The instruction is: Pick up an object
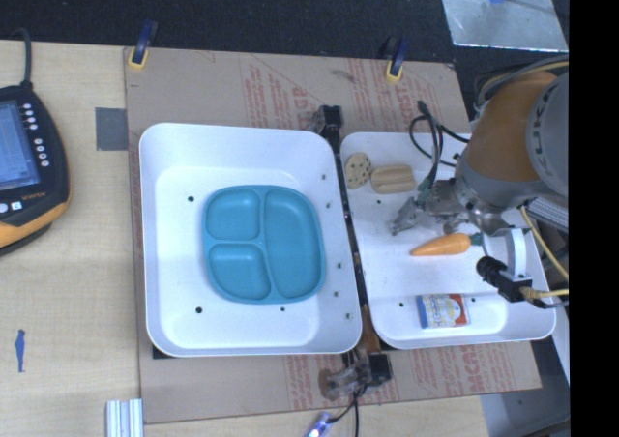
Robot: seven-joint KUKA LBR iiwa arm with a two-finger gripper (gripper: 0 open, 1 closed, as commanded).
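Claw [411, 218] first: it sits low inside the right bin [387, 324], its grey fingers spread apart with nothing between them, tips resting near the bin floor just left of the carrot [440, 247]. Grey arm [513, 150] with its orange band comes in from the right over that bin's far right corner, cables looping around the wrist.

Taking the right bin as the landmark and working from its near edge outward: a small flat packet [443, 310] with red and blue print lies close to the near wall. Beyond it, mid-bin, the orange carrot lies roughly crosswise, just beside the claw but not touching the fingers as far as can be told. Farther still, near the far wall, a tan block [393, 179] lies next to a round dotted cookie [359, 170] at the far left corner.

Left of the right bin, touching it along one side, stands the left bin [164, 232], holding a blue divided plate [263, 243]. Well left of both, on the desk [77, 309], rests a black and orange pendant [27, 169].
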